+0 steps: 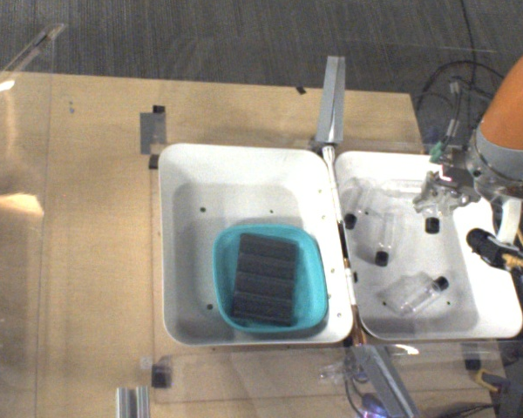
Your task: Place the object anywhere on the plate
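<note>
- Starting at the far left: bare wooden tabletop (70,233), pale and glossy, with a soft patch of glare on it.
- On to the left bin (183,233), shallow and white, its right wall just beside the second bin.
- Inside it, in the near half, sits the teal plate (312,273), a rounded square with a raised rim.
- On that plate lies a dark ribbed block (264,279), charcoal grey, several ridges running across it, well inside the rim.
- Above the seam between the bins, a grey metal bar (333,98) stands up from the tabletop.
- Now the right bin (497,316), white again, holding clear plastic bottles with black caps.
- One clear bottle (412,294) lies on its side near the front wall, black cap to the right.
- Further back, two more clear bottles (385,233), hard to separate against the white floor; their small black caps are what show.
- And the tool (443,194) hangs over the back right of that bin, just above a black cap (431,225).
- Are its fingers spread or closed? I cannot tell; it is too small and cluttered.
- Behind it, the arm (519,111) with its orange band, at the right edge.
</note>
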`<state>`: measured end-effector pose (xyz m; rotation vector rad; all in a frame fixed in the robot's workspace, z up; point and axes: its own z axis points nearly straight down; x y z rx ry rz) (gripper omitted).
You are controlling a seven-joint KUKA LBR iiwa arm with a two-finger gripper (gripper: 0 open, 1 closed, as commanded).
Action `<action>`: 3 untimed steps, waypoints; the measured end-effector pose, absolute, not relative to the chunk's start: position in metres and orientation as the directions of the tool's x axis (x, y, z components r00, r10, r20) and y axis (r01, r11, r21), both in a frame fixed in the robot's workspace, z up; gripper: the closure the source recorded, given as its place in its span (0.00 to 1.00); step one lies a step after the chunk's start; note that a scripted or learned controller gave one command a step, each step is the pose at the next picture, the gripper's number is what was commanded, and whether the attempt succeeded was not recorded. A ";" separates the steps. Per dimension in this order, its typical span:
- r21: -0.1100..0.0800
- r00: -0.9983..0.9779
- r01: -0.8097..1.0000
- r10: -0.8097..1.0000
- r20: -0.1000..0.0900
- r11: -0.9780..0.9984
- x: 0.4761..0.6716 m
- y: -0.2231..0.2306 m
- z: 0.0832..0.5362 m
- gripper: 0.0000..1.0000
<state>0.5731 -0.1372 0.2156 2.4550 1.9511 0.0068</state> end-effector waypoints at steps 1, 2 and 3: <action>0.005 0.114 0.993 0.993 0.001 -0.114 0.572 -0.048 0.196 1.00; 0.003 -0.008 1.000 1.000 0.001 0.008 0.501 -0.004 0.184 1.00; 0.006 -0.158 0.987 0.987 0.001 0.158 0.529 0.073 0.187 1.00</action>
